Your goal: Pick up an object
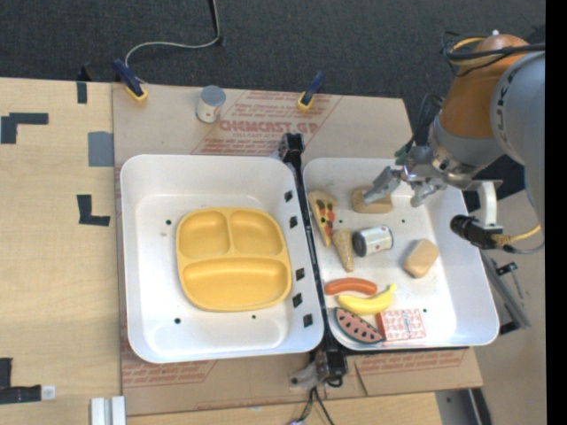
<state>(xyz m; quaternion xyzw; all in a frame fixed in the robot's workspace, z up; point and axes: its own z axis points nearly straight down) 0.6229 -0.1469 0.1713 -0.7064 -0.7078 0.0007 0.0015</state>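
Gripper sits over the top part of the right bin, fingers spread apart with nothing between them. One finger angles down-left toward a tan bread-like piece and hangs just above or against it; contact unclear. Other finger is to the right of that piece. Grey arm with orange band comes in from the right.

Right bin holds the loose objects. Small metal can lies on its side just below the bread-like piece. Tan block is right of the can, apart from it. Pizza slice toy and a cone-shaped item lie near the bin's left wall. Lower down: hot dog, banana touching it, watermelon slice, and a red-printed card beside the slice.

Left bin holds a yellow divided plate with three compartments, roughly centred.

Outside the bins: small grey cylinder on the cardboard above the left bin, two yellow-blue clamps at the cardboard's top edge, and a black cable over the dark floor.
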